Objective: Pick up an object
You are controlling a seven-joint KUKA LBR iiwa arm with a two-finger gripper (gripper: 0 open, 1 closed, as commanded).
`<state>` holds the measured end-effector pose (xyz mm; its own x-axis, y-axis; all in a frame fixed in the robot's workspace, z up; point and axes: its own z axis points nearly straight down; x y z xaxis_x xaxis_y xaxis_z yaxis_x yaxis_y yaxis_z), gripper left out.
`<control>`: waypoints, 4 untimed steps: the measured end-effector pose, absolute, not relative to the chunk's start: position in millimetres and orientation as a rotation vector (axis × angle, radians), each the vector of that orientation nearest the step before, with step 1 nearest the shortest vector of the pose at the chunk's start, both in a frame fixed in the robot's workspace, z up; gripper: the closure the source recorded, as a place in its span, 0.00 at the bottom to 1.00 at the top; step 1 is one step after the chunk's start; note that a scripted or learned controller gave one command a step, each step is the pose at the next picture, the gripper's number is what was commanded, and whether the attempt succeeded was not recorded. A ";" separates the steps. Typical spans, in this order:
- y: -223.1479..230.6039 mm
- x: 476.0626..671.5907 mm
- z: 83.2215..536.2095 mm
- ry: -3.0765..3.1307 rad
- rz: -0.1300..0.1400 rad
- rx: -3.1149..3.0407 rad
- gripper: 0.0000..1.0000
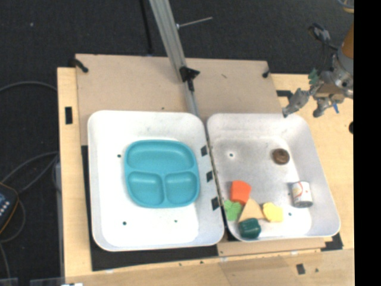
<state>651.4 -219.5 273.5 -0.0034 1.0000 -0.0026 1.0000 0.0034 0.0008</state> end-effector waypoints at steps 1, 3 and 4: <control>-219.9 651.3 273.7 2.224 -0.004 2.215 0.00; -213.3 646.5 174.9 2.225 -0.005 2.218 0.00; -216.5 649.1 132.6 2.224 -0.005 2.218 0.00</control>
<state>649.1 -216.5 132.6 -0.0024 1.0000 -0.0029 1.0000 0.0024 -0.0020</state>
